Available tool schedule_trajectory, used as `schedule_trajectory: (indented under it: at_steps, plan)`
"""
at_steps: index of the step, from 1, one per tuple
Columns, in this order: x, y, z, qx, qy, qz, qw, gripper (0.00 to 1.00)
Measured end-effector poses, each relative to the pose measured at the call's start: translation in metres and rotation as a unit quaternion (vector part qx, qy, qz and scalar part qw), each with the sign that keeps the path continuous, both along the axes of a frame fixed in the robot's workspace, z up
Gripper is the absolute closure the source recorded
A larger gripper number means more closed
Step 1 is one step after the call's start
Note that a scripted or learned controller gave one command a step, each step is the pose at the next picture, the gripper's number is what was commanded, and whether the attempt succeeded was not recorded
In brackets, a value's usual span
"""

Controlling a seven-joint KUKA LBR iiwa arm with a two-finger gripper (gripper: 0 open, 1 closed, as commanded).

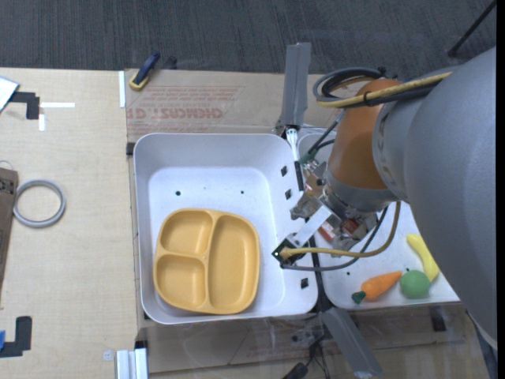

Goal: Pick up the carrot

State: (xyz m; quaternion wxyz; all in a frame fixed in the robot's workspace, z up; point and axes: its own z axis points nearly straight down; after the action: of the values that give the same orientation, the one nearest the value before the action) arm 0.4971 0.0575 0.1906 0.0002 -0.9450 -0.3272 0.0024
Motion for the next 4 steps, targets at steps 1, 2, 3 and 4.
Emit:
schedule_trajectory:
  at_steps: [1,2,3,4]
  plan:
    - [-0.016,0.001,0.0,0.001,0.0,0.213,0.9771,0.0]
    - [-0.019,0.04,0.064,0.0004,0.0,0.233,0.9726,0.0]
    - [-0.006,0.065,-0.013,0.001,0.001,0.318,0.9479,0.0]
    - [-0.02,-0.011,0.0,-0.0002,0.0,0.046,0.9989,0.0]
